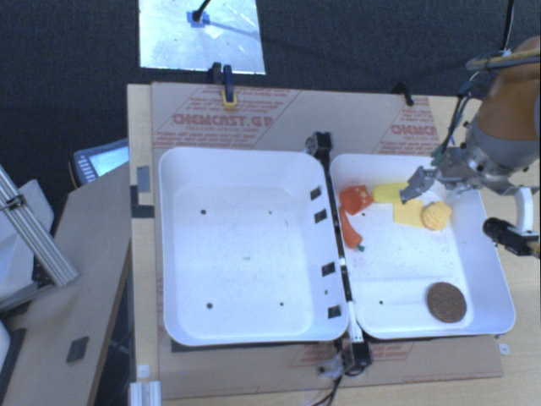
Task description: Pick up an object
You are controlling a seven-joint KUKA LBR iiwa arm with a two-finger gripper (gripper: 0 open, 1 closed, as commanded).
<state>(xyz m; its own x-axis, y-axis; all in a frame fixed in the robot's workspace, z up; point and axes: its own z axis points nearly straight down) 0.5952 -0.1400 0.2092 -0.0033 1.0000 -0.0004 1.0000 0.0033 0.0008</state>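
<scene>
Currently hovering over the right bin [486, 265], toward its 1 o'clock corner. My gripper [429, 184] hangs above a cluster of yellow items; fingers look spread somewhat, nothing between them, though their tips are small and blurred, so my read of the gap is loose.

Candidates below me: a flat yellow block [409, 214], a bumpy yellow piece [436, 216] touching it at its 3 o'clock, and another yellow piece [388, 193] just at 10 o'clock of the block. An orange object [356, 198] sits at 9 o'clock of those, with an orange carrot-like piece [351, 231] running toward 6 o'clock along the divider. A brown disc [445, 301] lies well apart, at the bin's 5 o'clock. Left bin [173, 227] noted.

Risks, as I judge them: the yellow things crowd each other, so closing here may pinch an edge of two and drop both, or nudge one aside. The flat block lies low; my fingers could skid over it.

Hard to make out: where one yellow piece ends under my fingers; my arm's body [507, 117] is cut off at 3 o'clock.
</scene>
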